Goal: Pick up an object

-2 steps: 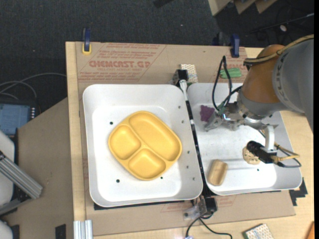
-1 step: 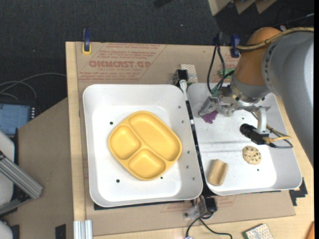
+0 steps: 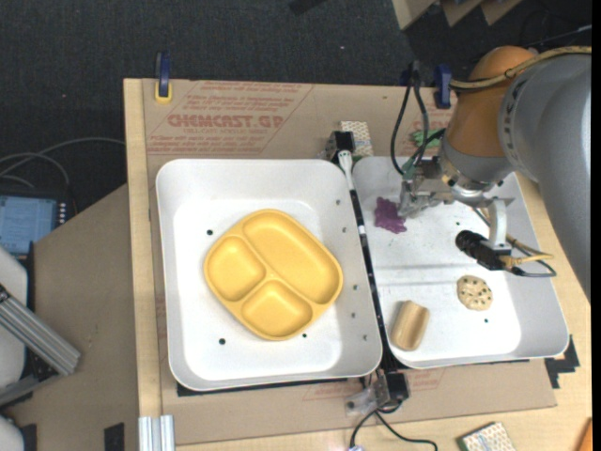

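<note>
Plate [image 3: 272,272], yellow and divided, in the left bin [image 3: 178,252]. In the right bin [image 3: 535,336]: purple object [image 3: 389,214] near the dividing wall; tan cylinder [image 3: 409,324] toward the front; gripper [image 3: 420,195] low, just beside the purple object, its opening not discernible; speckled cookie [image 3: 475,292]. Probable hazard: the small purple object, being offset from the gripper, is nudged toward the wall rather than grasped.
</note>
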